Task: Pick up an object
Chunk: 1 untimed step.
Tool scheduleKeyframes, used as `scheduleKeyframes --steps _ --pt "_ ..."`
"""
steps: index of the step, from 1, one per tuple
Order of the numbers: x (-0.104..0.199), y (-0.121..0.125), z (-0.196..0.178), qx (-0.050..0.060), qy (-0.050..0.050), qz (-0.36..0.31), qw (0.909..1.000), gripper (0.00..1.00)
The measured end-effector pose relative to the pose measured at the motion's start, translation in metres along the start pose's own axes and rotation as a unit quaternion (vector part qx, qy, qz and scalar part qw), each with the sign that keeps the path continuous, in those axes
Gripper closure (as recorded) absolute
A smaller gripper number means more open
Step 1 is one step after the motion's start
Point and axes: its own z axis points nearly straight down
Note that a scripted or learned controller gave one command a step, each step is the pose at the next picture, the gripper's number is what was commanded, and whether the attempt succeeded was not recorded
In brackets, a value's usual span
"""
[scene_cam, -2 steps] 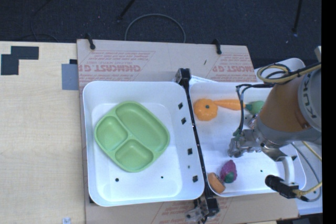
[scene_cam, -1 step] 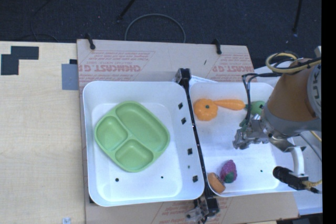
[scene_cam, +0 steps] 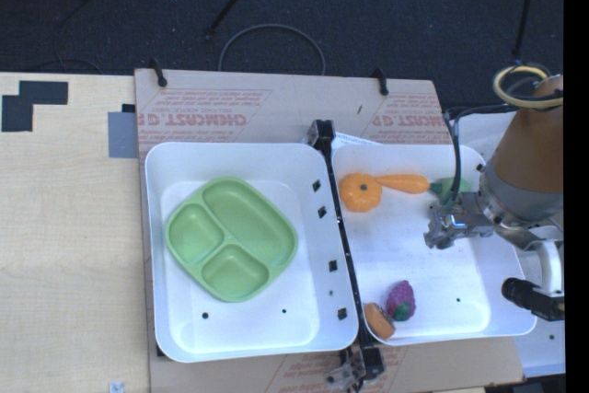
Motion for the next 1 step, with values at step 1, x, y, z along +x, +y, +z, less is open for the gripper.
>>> scheduleKeyframes --steps 1 --pt "-0.0008 0.0005 -0.0195 0.001 0.000 0.000 1.0000 1.00"
